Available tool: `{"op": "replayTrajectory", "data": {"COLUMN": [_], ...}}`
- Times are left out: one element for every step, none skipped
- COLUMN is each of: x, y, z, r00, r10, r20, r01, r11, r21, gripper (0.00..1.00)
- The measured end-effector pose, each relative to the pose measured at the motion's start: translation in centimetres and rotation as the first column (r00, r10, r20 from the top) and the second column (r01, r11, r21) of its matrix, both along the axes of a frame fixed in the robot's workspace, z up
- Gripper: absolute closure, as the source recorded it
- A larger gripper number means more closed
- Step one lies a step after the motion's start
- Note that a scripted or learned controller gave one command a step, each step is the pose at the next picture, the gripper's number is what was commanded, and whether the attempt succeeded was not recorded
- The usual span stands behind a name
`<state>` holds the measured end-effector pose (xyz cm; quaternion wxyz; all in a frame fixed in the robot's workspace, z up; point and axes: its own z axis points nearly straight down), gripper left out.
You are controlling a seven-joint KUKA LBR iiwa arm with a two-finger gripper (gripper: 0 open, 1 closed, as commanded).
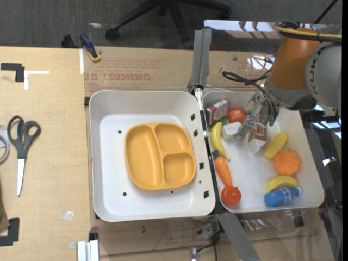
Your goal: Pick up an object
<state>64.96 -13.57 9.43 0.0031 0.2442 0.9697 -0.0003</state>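
The arm's gripper (251, 125) hangs low over the upper middle of the right bin (309, 125), above a white carton (258, 139); whether it is spread or pressed together cannot be told. Along the bin's left wall lie a banana (217, 140) and a carrot (223, 171). A yellow 3-compartment tray (160, 156) sits in the left bin (103, 162).

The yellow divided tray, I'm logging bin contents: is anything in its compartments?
Empty. All three compartments of the yellow divided tray show bare yellow; it lies flat in the left bin.
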Motion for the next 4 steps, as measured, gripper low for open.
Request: {"op": "replayTrajectory", "data": {"x": [-2.5,-2.4,-0.8,-2.0], "y": [-0.6,-0.5,8.7,12.3], "z": [-0.1,0.9,9.9,16.6], "r00": [0.978,0.979,0.962,0.955], "r10": [-0.207,-0.203,-0.273,-0.298], "r20": [-0.004,0.001,-0.002,-0.003], "r01": [0.207,0.203,0.273,0.298], "r11": [0.978,0.979,0.962,0.955], "r21": [0.001,0.0,0.002,0.001], "gripper": [0.0,1.0,1.0,1.0]}}
